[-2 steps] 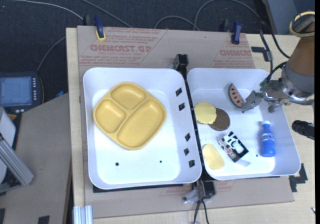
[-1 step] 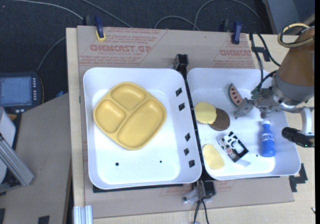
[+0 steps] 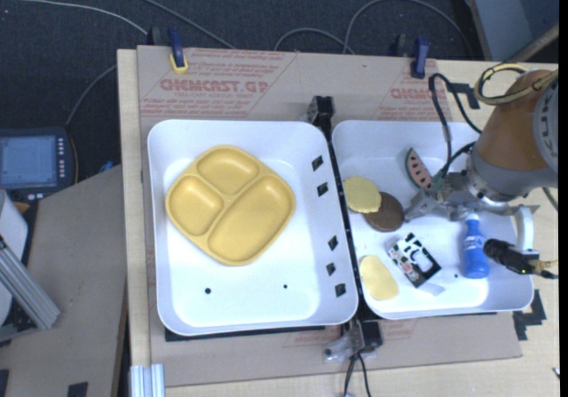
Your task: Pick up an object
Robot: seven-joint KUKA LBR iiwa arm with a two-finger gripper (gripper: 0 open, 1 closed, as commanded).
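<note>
1. You have two shallow white plastic bins side by side on a board; the left bin (image 3: 177,289) is smooth and glossy with rounded corners.
2. In the left bin lies a yellow three-compartment plastic plate (image 3: 231,204), matte, with soft rounded lobes.
3. In the right bin (image 3: 373,142) you see a pale yellow round disc (image 3: 361,193) touching a brown round disc (image 3: 385,212), a pale yellow rounded block (image 3: 379,278) near the front wall, a black-and-white printed flat packet (image 3: 413,259), a curved grey-and-red slice-shaped piece (image 3: 419,170), and a blue bottle with a white cap (image 3: 475,249).
4. The grey two-finger gripper (image 3: 435,202) sits low in the right bin, just beside the brown disc and near the bottle.
5. You cannot tell how the gripper stands, nor see anything held by it.
</note>
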